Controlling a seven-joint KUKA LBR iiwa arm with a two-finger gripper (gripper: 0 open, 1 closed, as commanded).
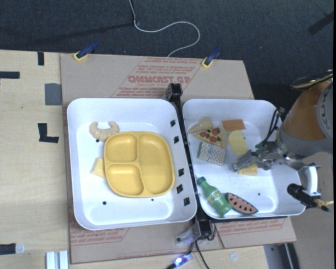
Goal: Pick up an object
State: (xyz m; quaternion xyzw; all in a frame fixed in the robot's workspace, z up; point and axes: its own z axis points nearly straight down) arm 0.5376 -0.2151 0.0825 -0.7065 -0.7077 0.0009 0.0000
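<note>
I am looking first at the left white plastic bin [78, 150]: a yellow divided plastic plate [139, 163] is lying in its middle, a beige curled toy croissant [103, 129] is at about ten o'clock from the plate, and a small yellow wedge [97, 167] is peeking out at nine o'clock.

In the right white bin [269, 203] I am seeing a toy pizza slice [207, 131], a patterned square cracker [211, 153], a green toy bottle [214, 197] and a toy watermelon slice [242, 202].

The grey two-finger gripper [245, 162] is sitting low at three o'clock of this bin, over a small pale yellow cheese piece [248, 171]; whether the tool is open or closed I cannot tell. I am judging this piece light, stiff, smooth and a little slippery, so taking it across its short flat sides seems safest.
</note>
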